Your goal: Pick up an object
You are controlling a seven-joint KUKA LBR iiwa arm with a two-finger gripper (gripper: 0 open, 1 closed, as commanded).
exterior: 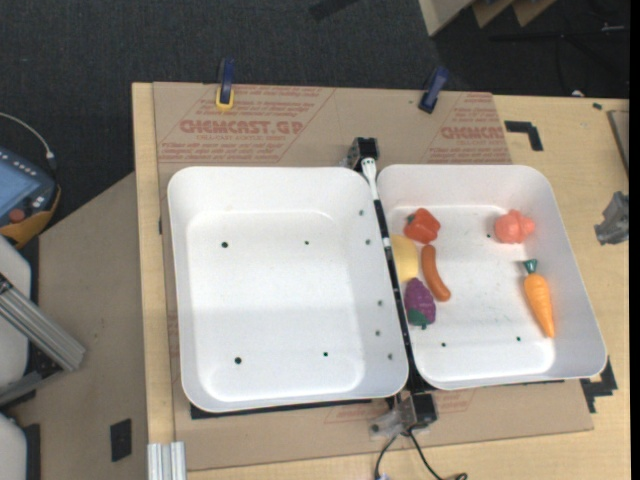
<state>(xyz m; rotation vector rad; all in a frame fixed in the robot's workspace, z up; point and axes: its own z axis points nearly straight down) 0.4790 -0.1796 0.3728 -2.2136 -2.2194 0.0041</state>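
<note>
Candidate objects all sit in the right bin (pixel 565 298). Toy carrot (pixel 539 302) lies near the right wall, green top pointing away from the viewer, alone and well apart from the rest. Pink lump (pixel 514 227), possibly a toy fruit, rests toward the far right corner, also alone.

Along the left wall of that bin there is a cluster: red toy pepper (pixel 422 225) farthest back, then a yellow piece (pixel 404 261) just beside an orange sausage-shaped piece (pixel 434 272), then a purple toy (pixel 419 303) with a green tip nearest the viewer. These four touch or nearly touch and hug the wall, so judged harder to grip cleanly than the carrot or pink lump.

Left bin (pixel 200 298) adjoins along a shared black divider; both rest on a cardboard sheet (pixel 300 118) clamped at the far edge, presumably to keep the bins from shifting.

A grey part (pixel 612 218) at the right edge may belong to the arm; gripper state: cannot tell. Nothing lifted; pick not yet begun.
</note>
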